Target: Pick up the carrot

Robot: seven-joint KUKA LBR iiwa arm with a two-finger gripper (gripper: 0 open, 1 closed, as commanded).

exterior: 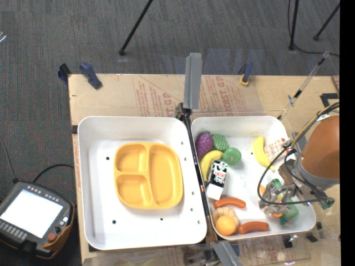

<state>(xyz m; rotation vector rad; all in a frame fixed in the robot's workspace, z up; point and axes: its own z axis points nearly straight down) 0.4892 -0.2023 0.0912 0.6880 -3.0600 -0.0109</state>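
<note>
Meanwhile, the hand (280, 195), grip state indiscernible, hovers just right of the carrot (229, 203); pickup not yet done.

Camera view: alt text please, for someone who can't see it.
The gripper hangs low over the right bin, right of the carrot, amid toy food. The left bin holds a yellow divided plate.

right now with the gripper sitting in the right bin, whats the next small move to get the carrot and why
Probably shift the gripper toward the bin's near left, over the carrot, then descend. The carrot lies loose on the right bin floor beside the milk carton and above the orange, apart from the gripper, which sits at the bin's right side.
</note>
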